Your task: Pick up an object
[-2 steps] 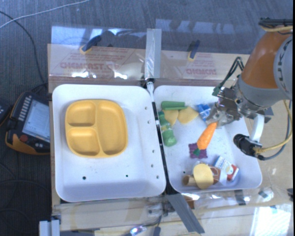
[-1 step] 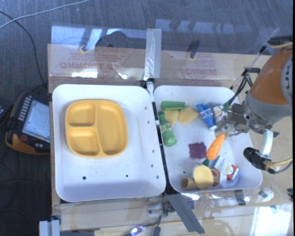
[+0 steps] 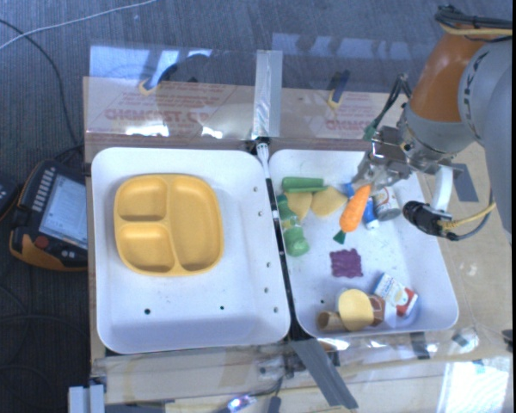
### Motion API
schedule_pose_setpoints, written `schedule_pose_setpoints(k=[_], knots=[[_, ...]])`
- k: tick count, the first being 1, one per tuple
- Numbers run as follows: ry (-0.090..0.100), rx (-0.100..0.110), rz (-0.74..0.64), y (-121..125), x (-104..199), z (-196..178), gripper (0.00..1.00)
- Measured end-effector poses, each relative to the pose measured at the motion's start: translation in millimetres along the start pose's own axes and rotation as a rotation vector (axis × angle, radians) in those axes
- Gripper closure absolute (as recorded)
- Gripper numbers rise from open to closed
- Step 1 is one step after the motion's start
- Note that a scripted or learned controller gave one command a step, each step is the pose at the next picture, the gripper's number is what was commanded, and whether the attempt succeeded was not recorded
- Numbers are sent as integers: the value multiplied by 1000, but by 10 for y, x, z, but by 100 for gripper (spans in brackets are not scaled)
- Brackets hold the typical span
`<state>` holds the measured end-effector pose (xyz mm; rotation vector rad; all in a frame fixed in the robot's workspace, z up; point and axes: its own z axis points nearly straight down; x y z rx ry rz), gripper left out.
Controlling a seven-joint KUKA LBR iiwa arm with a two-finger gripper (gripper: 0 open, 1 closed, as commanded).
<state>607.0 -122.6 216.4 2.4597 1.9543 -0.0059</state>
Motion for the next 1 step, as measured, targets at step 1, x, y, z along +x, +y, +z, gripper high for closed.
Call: schedule_pose_setpoints(k=[1], knots=[[0,1,19,-148,262,-190,100]])
